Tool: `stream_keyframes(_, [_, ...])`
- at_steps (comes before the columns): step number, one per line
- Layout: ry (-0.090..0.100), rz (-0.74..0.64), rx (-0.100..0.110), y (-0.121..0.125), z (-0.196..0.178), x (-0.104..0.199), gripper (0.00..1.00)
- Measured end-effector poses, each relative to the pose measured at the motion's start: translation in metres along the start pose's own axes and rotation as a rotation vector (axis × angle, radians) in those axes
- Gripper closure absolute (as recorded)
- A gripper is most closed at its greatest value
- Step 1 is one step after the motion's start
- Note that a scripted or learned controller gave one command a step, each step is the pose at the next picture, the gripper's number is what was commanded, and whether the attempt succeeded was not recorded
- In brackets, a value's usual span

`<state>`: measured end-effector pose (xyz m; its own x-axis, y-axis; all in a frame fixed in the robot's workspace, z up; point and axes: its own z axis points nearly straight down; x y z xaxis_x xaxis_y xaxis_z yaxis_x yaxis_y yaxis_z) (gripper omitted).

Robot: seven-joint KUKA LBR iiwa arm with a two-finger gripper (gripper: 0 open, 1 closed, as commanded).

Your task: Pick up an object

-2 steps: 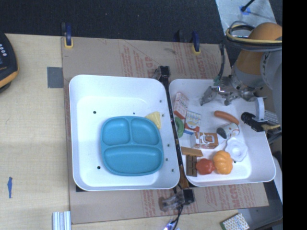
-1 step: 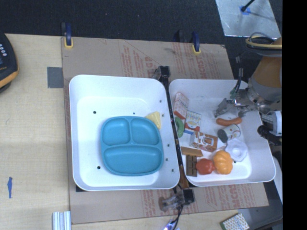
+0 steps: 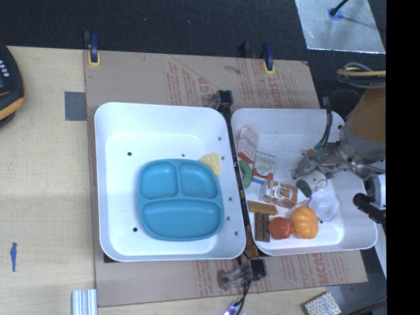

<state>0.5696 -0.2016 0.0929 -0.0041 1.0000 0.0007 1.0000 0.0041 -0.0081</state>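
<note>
**A:** Well, what does the camera view show, looking down on the worktop (image 3: 39, 195)?

**B:** Two shallow white bins sit side by side on a sheet of brown cardboard (image 3: 164, 77). Small blue clamps (image 3: 93, 48) hold the sheet at its far edge. The left bin (image 3: 100, 176) holds a blue divided plate (image 3: 180, 199) with three compartments. A pale yellow piece (image 3: 211, 163) lies touching the plate's upper right corner.

**A:** And where are you?

**B:** My grey arm comes in from the right, its orange band (image 3: 369, 113) above the wrist. My gripper (image 3: 314, 169) hangs over the right bin (image 3: 357, 245), in its right half. Whether it is open or closed, I cannot tell. The metal parts blur together there, and I see nothing clearly held.

**A:** What could be picked up?

**B:** The loose things all lie in the right bin. A printed carton (image 3: 247, 143) leans against the left wall, with something green (image 3: 245, 174) just below it. A small orange-and-white box (image 3: 281, 194) lies near the middle, left of my gripper. Below the box is a flat brown bar (image 3: 262, 207), and below that a darker bar (image 3: 261, 227). A red round fruit (image 3: 280, 228) and an orange one (image 3: 305, 222) touch each other near the front wall. A crumpled white object (image 3: 323, 205) sits just above the orange fruit, directly below my gripper.

**A:** Anything else on the worktop?

**B:** A grey patch of tape (image 3: 75, 105) lies left of the bins, and a dark device (image 3: 10, 84) pokes in at the left edge.
</note>
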Motion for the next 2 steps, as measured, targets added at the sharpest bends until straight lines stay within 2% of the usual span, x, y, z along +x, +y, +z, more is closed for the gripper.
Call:
stream_keyframes(1, [-0.002, -0.003, -0.003, 0.002, -0.011, -0.002, 1.0])
stream_keyframes(2, [0.0, 0.002, -0.003, -0.049, -0.045, 0.014, 1.0])
